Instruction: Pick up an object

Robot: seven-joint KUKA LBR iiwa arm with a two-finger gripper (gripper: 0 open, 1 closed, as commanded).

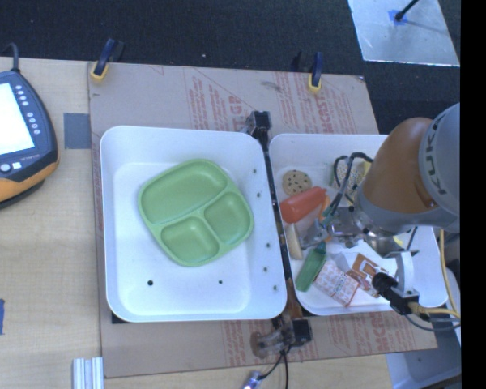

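Pincer [334,227] just above green object [311,269]

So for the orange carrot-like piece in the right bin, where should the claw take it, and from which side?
Probably across the middle of the orange piece, coming straight down from above. It lies flat and long, slanting up to the right, so closing across its narrow width suits it. The cookie sits just beyond it and the green piece lies nearer the camera, so the mid-body looks least crowded.

The wooden bench [40,258] bears a cardboard sheet [227,104] under two white bins [117,217], with a handheld pendant [12,140] far from the fingers.
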